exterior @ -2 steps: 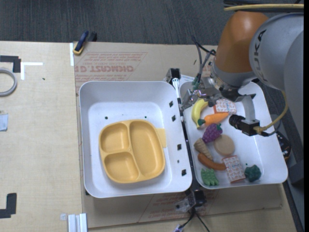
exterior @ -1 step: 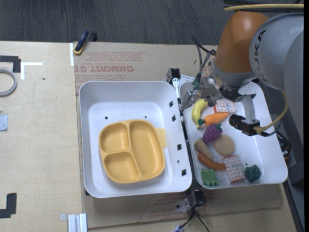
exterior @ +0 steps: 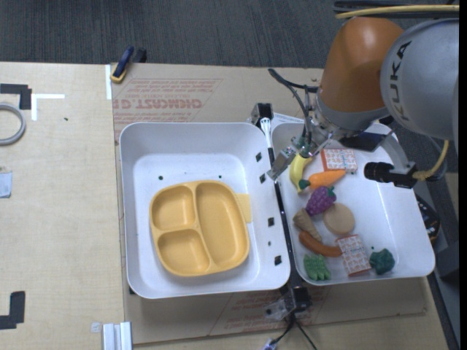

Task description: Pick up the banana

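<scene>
Banana hugs right bin's left wall — gripper above.

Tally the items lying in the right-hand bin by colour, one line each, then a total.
Yellow: 1, curved banana
Orange: 2, carrot, sausage
Purple: 1, grapes
Tan: 2, round bun, drumstick
Green: 2, leafy piece, broccoli
Red-and-white: 2, boxes
Total: 10

I see a light wooden bench with black tape marks on it. Behind it lies dark grey carpet floor. The light is even.
</scene>
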